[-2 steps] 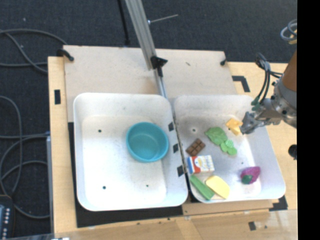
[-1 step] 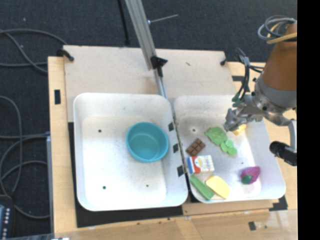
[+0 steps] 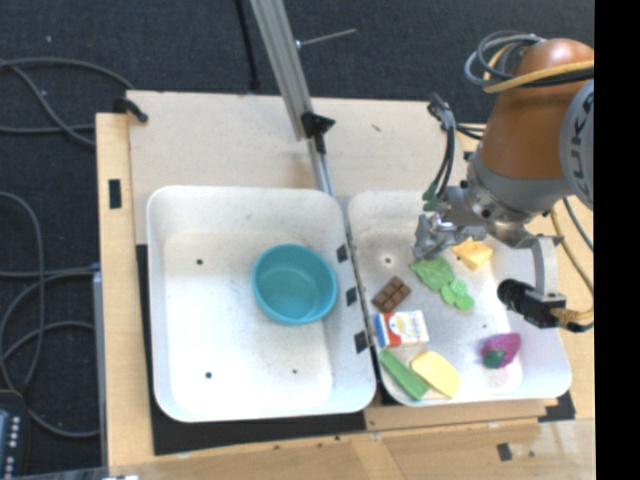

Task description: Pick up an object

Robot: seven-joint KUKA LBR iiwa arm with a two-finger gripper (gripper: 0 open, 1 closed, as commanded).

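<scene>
- Candidate object: a green leafy toy (image 3: 443, 279) in the right-hand bin (image 3: 545, 373), lying just below the gripper (image 3: 432, 235) and a little to its right as the camera sees it.
- Step in hand, as I judge it: the approach. The gripper hangs low over the upper part of that bin, close above the green toy; nothing is lifted.
- Next move would call for a short drop onto the green piece and a closing of the tool around it. The piece is flat and irregular, so a clean bite looks uncertain.
- Tool state: the metal tip is small and dark against the bin; I cannot tell whether it is apart or together. No object shows between its parts. Touching the green toy or just clear of it: cannot tell.
- Just right of the tool: a yellow block (image 3: 474, 255), partly under the wrist.
- Below the tool: a brown chocolate-bar toy (image 3: 391, 293), then a white and red carton (image 3: 402, 328), then a green strip (image 3: 402, 373) and a yellow wedge (image 3: 436, 372) at the bin's near edge.
- Lower right of the tool: a purple toy (image 3: 499, 349).
- Well to the tool's left: the other bin (image 3: 180, 368) with a blue bowl (image 3: 294, 284).
</scene>
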